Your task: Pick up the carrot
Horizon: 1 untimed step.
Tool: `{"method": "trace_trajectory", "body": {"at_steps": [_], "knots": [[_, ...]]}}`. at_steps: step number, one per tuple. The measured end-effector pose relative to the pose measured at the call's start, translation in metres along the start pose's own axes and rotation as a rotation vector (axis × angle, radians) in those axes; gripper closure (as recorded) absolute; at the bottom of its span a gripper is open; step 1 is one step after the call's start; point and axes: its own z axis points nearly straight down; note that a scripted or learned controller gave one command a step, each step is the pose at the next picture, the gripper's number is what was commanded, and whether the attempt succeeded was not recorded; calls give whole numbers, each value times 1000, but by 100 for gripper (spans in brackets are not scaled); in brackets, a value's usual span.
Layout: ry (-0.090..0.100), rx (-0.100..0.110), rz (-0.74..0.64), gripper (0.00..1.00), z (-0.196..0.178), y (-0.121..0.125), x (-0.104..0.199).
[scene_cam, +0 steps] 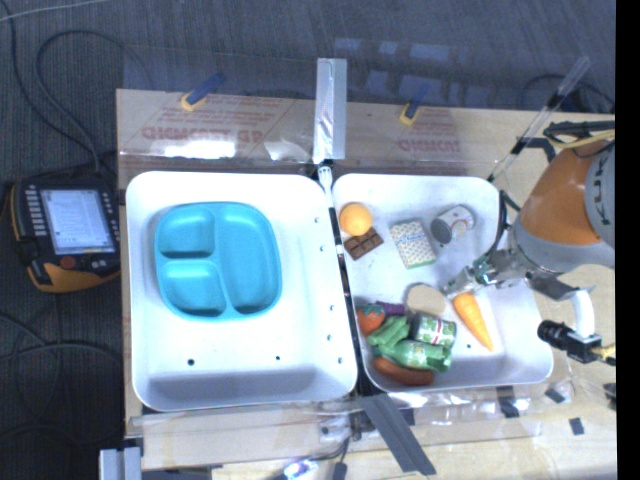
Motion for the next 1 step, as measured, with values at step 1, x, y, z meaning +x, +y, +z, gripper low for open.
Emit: {"method": "trace_trajectory", "body": {"at_steps": [1], "knots": [[4,6,0,100,-114,18,49]]}}
